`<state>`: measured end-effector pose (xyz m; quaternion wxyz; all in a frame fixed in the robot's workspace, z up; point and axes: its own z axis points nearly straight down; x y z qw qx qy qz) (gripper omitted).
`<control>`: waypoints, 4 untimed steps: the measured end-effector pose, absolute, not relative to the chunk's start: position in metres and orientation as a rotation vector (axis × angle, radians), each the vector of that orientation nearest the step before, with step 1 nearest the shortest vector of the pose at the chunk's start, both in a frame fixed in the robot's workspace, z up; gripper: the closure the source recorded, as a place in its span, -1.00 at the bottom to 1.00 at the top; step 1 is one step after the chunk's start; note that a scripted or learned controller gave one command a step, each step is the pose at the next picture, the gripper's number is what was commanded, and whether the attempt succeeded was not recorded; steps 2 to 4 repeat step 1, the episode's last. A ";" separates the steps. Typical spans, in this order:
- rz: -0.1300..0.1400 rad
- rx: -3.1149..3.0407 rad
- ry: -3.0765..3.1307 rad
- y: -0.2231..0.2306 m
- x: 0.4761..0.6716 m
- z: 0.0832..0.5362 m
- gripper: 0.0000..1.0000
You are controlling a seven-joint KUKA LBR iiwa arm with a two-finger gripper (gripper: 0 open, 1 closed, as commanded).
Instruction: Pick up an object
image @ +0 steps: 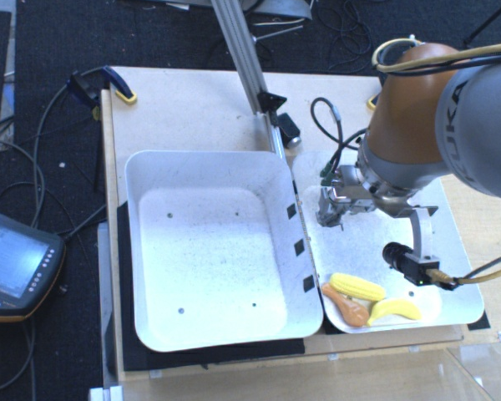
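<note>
Three toy foods lie in the near corner of the right white bin point(359, 249): a yellow corn cob point(356, 286), an orange carrot point(348, 306) and a yellow banana point(396, 310). The carrot touches the corn, and the banana lies just to their right. My gripper point(329, 214) hangs from the grey and orange arm point(417, 124) over the left part of the right bin. It is well behind the three foods, close to the wall between the bins, and nothing shows in it.
The left white bin point(209, 249) lies beside the right one, sharing a raised wall point(299, 232). A slanted aluminium pole point(242, 48) rises behind the bins. A black fitting with a cable point(407, 263) hangs off the arm over the right bin. A teach pendant point(12, 266) sits on the floor at left.
</note>
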<state>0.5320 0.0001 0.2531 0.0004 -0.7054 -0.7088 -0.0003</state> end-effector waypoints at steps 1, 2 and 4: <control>0.000 -2.216 -2.226 0.051 0.559 0.251 1.00; 0.000 -2.216 -2.226 0.051 0.559 0.251 1.00; 0.000 -2.216 -2.226 0.051 0.559 0.251 1.00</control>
